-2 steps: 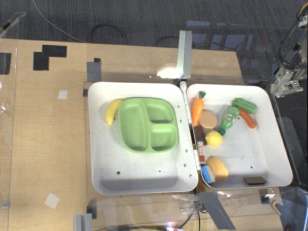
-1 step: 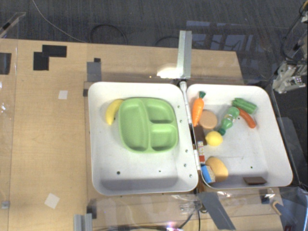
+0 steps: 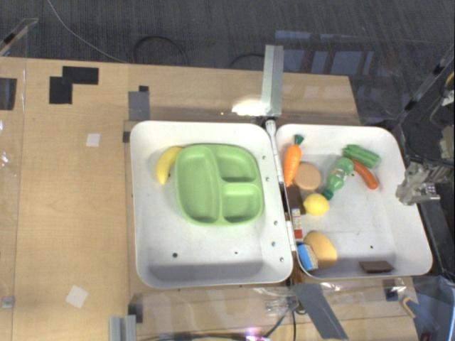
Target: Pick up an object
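The right bin (image 3: 370, 240) holds several toy foods. An orange carrot (image 3: 292, 163) lies by the divider, with a round tan piece (image 3: 308, 177) and a yellow lemon (image 3: 316, 204) just below it. A green bottle (image 3: 337, 177) leans toward a green vegetable (image 3: 361, 155) and a red-orange piece (image 3: 367, 175). A tan potato-like lump (image 3: 322, 247) sits beside a blue item (image 3: 306, 257) at the front. A brown block (image 3: 375, 266) lies at the front right. My gripper (image 3: 416, 185) hangs over the bin's right rim, apart from all of them.
The left bin (image 3: 153, 254) carries a green divided tray (image 3: 217, 183) with a yellow banana (image 3: 167, 164) against its left side. A thin dark bar (image 3: 291, 203) lies along the divider between the bins. The wooden bench (image 3: 64, 212) stretches out to the left.
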